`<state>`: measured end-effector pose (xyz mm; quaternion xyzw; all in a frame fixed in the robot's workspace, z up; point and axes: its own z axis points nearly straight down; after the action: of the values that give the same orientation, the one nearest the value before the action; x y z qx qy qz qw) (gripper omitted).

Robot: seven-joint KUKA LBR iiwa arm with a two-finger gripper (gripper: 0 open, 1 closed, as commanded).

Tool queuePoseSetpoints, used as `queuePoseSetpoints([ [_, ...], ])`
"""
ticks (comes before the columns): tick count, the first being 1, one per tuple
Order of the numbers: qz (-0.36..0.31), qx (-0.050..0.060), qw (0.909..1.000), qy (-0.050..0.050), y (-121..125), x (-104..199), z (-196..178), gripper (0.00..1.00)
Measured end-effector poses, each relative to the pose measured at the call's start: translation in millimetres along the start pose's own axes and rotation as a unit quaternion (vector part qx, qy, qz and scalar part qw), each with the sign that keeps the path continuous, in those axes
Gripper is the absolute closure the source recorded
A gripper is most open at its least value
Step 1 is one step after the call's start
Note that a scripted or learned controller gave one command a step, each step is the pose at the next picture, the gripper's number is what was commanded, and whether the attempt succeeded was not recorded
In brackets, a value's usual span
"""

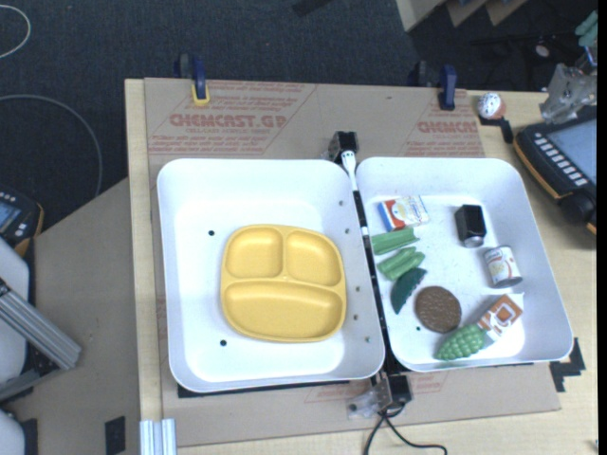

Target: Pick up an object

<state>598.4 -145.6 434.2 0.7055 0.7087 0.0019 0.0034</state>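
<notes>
The right bin holds several small objects. A red, white and blue packet lies near its back left. A black block sits toward the back right, with a small can in front of it. Green pod-shaped pieces lie along the left side. A brown round disc rests at the front, beside green grapes and an orange and white carton.
The left bin holds a yellow three-compartment plate. Both bins rest on a cardboard sheet held by blue clamps at the back. A dark device sits off the bench's right edge.
</notes>
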Motion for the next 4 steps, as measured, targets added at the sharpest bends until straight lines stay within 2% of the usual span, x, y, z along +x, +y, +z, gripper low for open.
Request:
queuePoseSetpoints([
  [1, 0.000, 0.000, 1.0000, 0.000, 50, 28, -29, 1.00],
  [4, 0.000, -0.004, 1.0000, -0.003, 50, 27, -61, 1.00],
])
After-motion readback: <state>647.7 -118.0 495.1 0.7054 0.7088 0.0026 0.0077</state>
